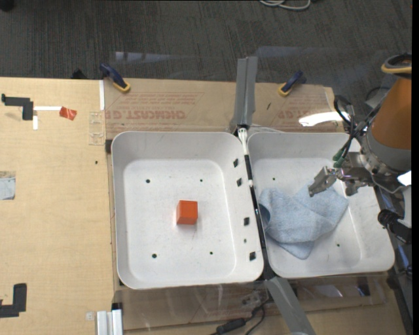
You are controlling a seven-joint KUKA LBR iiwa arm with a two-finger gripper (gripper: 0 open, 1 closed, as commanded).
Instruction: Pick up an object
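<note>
Two white bins sit side by side on the surface: the left bin holds an orange block near its middle. Farther right, a crumpled blue cloth lies in the right bin. Over the cloth's upper edge hangs the pincer (open or closed, I cannot tell).

A dark grey carpeted floor is seen along the top, with a loop of cable lying on it. The tabletop is covered by pale wooden board on the left and brown printed cardboard behind, held by two blue-and-yellow clamps. A bright glare patch is cast on the cardboard.
</note>
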